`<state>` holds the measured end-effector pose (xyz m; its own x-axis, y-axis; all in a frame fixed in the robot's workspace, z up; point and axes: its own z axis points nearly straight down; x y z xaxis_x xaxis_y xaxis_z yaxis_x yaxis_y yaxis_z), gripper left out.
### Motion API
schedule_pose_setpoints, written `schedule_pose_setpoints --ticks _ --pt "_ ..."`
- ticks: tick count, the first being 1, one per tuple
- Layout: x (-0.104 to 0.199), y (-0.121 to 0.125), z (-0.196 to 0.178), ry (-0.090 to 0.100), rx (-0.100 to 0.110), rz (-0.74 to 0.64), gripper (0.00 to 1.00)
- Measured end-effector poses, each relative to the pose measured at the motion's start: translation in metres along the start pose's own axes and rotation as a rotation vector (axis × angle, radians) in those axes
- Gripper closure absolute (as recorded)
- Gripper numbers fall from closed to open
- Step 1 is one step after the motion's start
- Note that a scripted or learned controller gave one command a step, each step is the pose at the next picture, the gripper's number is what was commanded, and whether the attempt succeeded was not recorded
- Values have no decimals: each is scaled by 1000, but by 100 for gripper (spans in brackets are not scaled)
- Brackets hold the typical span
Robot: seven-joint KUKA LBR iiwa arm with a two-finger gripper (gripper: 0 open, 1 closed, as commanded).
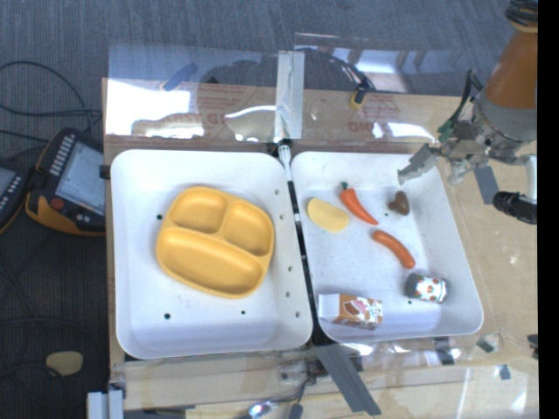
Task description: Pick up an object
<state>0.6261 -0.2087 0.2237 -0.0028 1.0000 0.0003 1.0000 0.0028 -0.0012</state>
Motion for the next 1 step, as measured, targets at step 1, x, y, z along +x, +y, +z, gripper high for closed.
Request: schedule_pose_setpoints --ticks 1 --pt "-1 -32 125 7 -6 -9 0"
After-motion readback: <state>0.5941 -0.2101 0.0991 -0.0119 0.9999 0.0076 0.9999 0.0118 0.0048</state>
